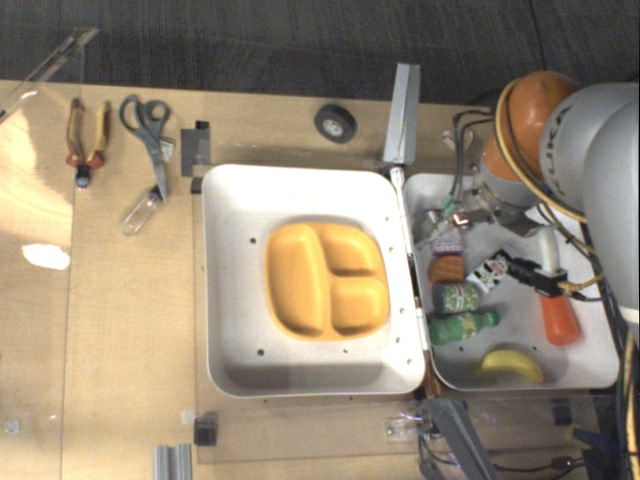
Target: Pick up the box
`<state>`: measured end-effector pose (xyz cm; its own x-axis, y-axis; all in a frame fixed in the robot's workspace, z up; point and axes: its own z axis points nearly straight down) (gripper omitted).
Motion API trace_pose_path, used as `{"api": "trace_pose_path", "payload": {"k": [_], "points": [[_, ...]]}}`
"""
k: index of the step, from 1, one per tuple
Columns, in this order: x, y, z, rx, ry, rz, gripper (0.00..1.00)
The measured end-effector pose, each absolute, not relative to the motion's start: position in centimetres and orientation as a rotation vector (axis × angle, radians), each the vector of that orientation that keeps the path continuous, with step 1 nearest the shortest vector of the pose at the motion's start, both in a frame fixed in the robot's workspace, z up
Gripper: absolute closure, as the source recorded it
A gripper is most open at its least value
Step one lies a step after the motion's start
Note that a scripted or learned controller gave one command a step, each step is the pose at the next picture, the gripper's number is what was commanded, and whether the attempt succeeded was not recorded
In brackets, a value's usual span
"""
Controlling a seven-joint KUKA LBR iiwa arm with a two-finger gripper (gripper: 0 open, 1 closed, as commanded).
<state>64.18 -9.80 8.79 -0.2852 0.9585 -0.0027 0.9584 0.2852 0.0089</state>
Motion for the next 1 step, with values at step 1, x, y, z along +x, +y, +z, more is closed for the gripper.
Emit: {"api": "trace_pose_path", "payload": {"k": [1], "points": [[64.48, -9.74, 10.13, 1.864, 2.509, 0.015, 1.00]]}}
